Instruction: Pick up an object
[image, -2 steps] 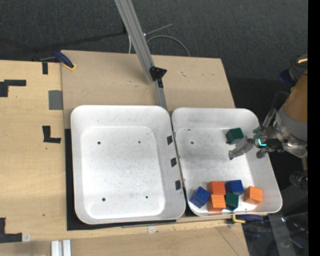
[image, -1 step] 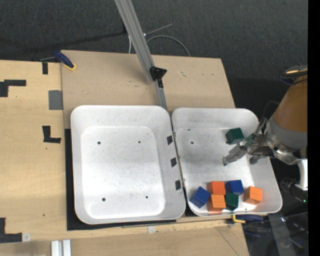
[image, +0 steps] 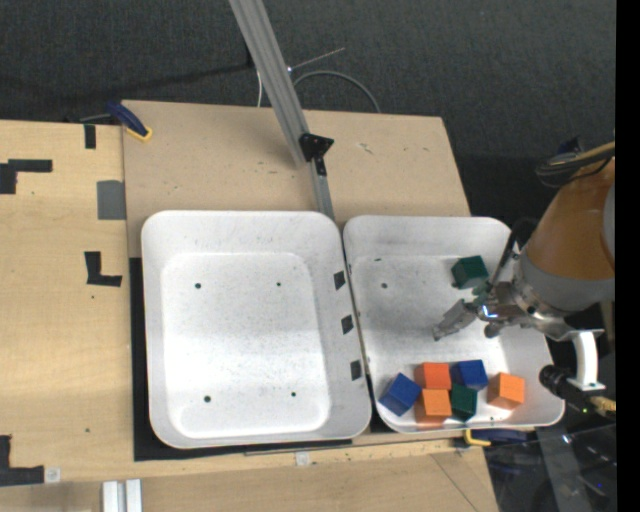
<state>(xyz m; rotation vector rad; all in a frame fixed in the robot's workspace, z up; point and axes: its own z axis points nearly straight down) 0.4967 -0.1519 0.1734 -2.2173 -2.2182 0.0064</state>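
Plywood desk (image: 230, 160) with two shallow white bins sitting side by side on it. Left bin (image: 160, 240) has nothing but a few dark dots on its floor. A metal pole (image: 285, 95) slants down from the top and ends right where the two bins meet.

Right bin (image: 400, 235) is where all the stuff is. Along its near edge there's a cluster of blocks: a blue block (image: 400, 392) furthest left, then two orange blocks (image: 436, 376) (image: 435, 403) stacked front to back, a blue one (image: 469, 374) and a dark green one (image: 463, 400) just beside them, and one more orange block (image: 508, 389) a little apart on the right. Another green block (image: 468, 269) sits alone further back, well apart from the cluster.

The hand (image: 455, 318) comes in from the right, hanging over the bare middle of that bin, between the lone green block and the cluster. Honestly can't tell if it's spread or pinched, and I see no block in it.
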